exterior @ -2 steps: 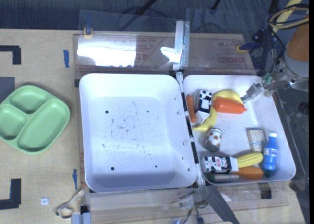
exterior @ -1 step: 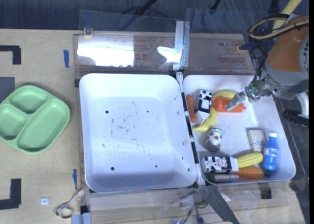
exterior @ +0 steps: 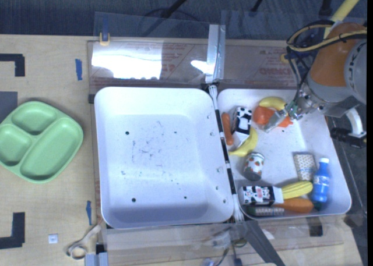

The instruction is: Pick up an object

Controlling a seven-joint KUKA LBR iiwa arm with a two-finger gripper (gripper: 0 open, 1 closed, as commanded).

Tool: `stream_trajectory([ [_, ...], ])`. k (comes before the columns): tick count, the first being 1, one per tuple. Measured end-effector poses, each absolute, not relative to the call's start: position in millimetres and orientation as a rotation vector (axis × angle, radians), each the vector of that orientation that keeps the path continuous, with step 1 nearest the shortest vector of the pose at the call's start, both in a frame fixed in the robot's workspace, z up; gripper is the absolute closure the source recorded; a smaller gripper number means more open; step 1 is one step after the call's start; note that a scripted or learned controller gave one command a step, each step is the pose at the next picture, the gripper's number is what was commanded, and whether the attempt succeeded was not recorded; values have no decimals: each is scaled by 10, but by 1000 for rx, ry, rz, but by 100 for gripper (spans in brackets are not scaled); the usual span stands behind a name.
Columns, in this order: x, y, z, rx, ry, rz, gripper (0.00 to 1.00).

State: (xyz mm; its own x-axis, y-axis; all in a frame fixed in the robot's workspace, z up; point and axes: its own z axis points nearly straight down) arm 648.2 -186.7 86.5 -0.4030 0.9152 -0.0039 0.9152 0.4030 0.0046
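Observation:
The right bin point(exterior: 335, 160) holds several small objects. My gripper point(exterior: 293, 112) hangs low over that bin's far right corner, under the grey arm with its orange band point(exterior: 332, 64). Just to the gripper's left lies an orange-red object point(exterior: 264, 117), with a small orange piece point(exterior: 284, 122) right beside the gripper tip. Whether anything is held cannot be made out. A yellow item point(exterior: 271, 103) lies behind the orange-red one.
Also in the right bin: a black-and-white carton point(exterior: 242, 120), a carrot point(exterior: 226, 129), a banana point(exterior: 248, 143), a grey ball point(exterior: 253, 165), a brown sponge point(exterior: 303, 165), a blue bottle point(exterior: 321, 182). The left bin point(exterior: 116, 107) adjoins. A green divided plate point(exterior: 39, 139) sits far left.

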Motion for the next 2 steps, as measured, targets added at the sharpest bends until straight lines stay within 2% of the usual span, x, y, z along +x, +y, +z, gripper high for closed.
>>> stream_trajectory([
  [1,6463,-1866,958,1714,2636,-6,100],
  [2,6068,-1000,1832,1723,2627,2,100],
])
